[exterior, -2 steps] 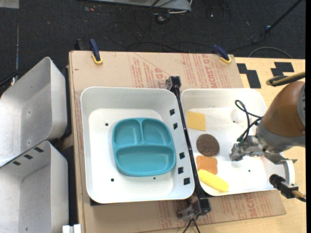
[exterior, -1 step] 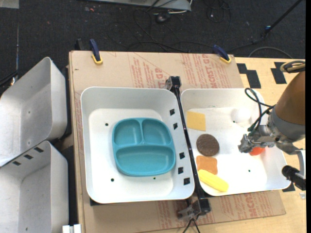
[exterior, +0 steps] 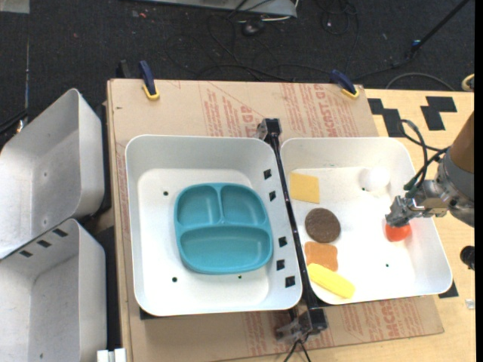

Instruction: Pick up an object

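Note:
In the right bin [exterior: 423,277] lie a yellow square slice [exterior: 305,188], a brown round cookie [exterior: 322,225], an orange piece [exterior: 321,256], a yellow oblong piece [exterior: 331,281], a white ball [exterior: 373,178] and a red-orange object [exterior: 398,231]. My gripper [exterior: 401,212] sits low at the bin's right side, directly over the red-orange object and touching or nearly touching its top. The arm comes in from the right edge.
The left bin [exterior: 143,225] holds a teal divided plate [exterior: 223,228]. A black divider [exterior: 287,225] runs between the bins. Two more white bins [exterior: 45,172] stand off the bench at the left. Cardboard [exterior: 226,104] underlies both bins.

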Tool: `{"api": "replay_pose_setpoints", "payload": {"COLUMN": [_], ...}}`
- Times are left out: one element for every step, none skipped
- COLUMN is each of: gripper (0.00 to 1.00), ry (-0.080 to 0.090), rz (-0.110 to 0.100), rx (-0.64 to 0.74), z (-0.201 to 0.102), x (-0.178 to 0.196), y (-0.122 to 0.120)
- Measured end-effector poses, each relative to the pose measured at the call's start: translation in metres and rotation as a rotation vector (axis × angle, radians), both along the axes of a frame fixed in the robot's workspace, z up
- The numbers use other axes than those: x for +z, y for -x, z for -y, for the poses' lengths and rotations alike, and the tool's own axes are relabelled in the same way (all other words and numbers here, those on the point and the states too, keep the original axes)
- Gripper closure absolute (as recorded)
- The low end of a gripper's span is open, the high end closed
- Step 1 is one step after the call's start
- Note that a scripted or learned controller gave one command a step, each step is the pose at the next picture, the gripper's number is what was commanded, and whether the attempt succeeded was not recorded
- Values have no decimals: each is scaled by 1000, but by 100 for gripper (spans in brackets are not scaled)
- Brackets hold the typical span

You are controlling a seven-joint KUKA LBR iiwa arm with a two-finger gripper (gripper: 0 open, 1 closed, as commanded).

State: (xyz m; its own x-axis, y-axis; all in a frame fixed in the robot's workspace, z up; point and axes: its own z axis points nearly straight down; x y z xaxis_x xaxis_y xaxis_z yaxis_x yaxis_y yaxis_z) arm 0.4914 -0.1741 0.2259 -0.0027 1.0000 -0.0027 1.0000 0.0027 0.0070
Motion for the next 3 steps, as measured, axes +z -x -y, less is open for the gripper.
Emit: {"api": "replay_pose_setpoints", "payload": {"gripper": [100, 100, 100], "ry": [0, -4, -4], "rz": [0, -8, -7], "rx": [1, 4, 6], "z": [0, -52, -108], "x": [53, 35, 23], "y": [-2, -18, -43]}}
